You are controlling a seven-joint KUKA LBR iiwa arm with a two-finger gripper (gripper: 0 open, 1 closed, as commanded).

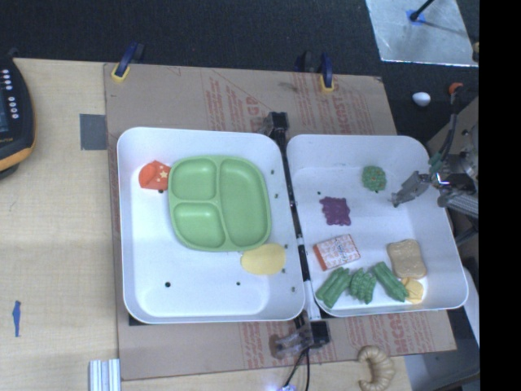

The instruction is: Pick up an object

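Note:
My gripper (404,194) hangs over the right bin's (358,149) right side, its grey fingers pointing left with nothing between them. A green broccoli piece (374,177) lies just left of the fingertips. Further left sits a purple grape cluster (335,210). A red-and-white packet (337,252) lies below it. Along the near edge lie several green vegetables (361,284), a tan bread slice (406,259) and a small yellow piece (413,291).
The left bin (138,283) holds a green divided plate (220,203), a red toy with a star (154,175) and a yellow lemon-like piece (264,260). A black controller (12,112) sits at the far left. A tan curled object (376,368) lies on the bench below the bins.

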